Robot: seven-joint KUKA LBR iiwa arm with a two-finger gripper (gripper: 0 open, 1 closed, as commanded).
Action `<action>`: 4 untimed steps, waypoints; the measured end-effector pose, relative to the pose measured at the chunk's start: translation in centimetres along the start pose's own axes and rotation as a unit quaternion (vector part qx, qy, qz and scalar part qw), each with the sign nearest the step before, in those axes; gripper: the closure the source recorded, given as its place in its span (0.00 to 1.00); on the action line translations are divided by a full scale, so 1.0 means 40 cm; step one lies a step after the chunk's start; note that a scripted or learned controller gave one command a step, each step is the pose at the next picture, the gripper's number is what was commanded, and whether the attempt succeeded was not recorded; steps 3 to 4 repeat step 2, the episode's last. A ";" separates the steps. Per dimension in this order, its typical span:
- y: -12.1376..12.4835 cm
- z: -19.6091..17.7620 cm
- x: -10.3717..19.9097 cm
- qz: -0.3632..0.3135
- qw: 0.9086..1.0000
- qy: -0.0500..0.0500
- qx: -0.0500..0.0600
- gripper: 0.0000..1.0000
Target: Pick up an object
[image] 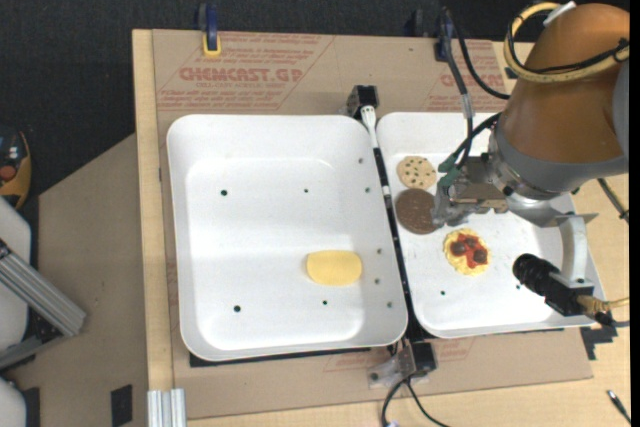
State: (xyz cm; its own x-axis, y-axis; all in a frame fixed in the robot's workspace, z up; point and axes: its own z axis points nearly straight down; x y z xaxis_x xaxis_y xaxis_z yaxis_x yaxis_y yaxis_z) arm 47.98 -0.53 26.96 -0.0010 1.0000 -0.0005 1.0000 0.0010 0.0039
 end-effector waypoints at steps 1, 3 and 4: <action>0.250 0.217 0.183 -0.003 1.000 0.001 0.001 1.00; 0.255 -0.115 0.172 0.000 1.000 0.001 -0.005 1.00; 0.255 -0.115 0.172 0.000 1.000 0.001 -0.005 1.00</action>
